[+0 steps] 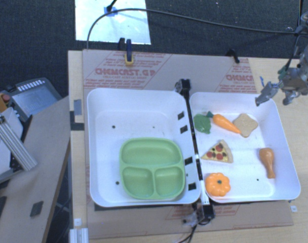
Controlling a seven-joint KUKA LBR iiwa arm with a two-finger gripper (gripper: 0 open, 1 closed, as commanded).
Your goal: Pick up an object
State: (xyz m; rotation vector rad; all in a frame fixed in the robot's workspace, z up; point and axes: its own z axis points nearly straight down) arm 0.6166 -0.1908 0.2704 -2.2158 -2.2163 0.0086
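Your gripper (274, 94) hangs above the far right corner of the right bin (288, 151), its two fingers spread apart with nothing between them. All the candidates lie in that bin: a carrot (226, 123) touching a green broccoli piece (202, 123) near the divider, a bread slice (244, 125) just beside the carrot's tip, a pizza slice (218, 153) in the middle, a drumstick (267, 161) toward the right wall, and a small pumpkin (217, 184) in the near corner by the divider.

These look like moulded plastic play food, so expect them to be light, stiff and smooth; they will probably slide or skitter on the glossy white floor if a finger nudges them before closing. Nothing here seems fragile.

The drumstick looks like your easiest target: it lies apart from the rest, and its narrow shank gives a waist you can close across. The carrot tapers too, but it is crowded by the broccoli piece and bread slice. The pizza slice and bread slice lie flat and thin, offering little edge to pinch. The pumpkin is rounded and ribbed, and I can't tell from this slant whether it fits within the spread.

The left bin (101, 135) holds a green divided plate (152, 168), matte-looking, with three shallow compartments.
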